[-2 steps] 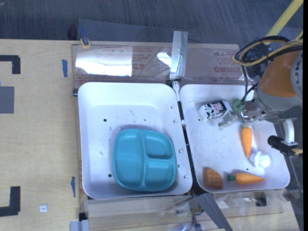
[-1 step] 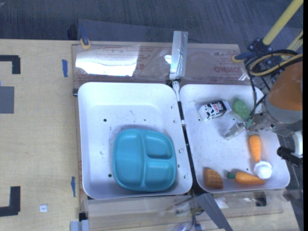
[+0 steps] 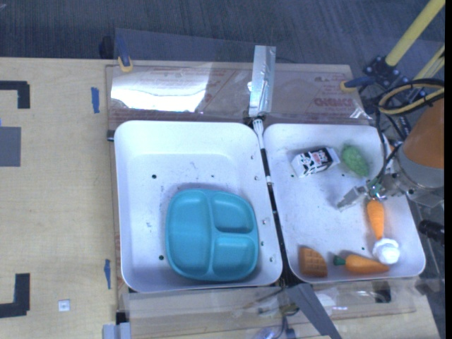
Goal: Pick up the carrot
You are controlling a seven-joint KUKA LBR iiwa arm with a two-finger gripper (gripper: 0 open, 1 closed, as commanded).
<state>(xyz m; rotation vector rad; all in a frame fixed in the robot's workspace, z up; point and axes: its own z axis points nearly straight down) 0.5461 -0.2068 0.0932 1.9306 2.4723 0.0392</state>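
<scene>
The slender orange carrot (image 3: 376,218) is being seen lying upright along the right bin's (image 3: 311,207) right side, its top just below the metal gripper (image 3: 367,191) (whether the fingers are open or closed cannot be told). A second orange carrot (image 3: 363,263) is lying near the bin's lower edge.

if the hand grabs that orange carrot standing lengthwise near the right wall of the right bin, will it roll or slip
The upright-lying orange tapered carrot looks rounded and smooth, so it may well roll sideways if nudged. Its taper could let it squirt out of a pinch near the narrow end. It seems to be a stiff toy, probably light. The hand sits at its top end.
</scene>
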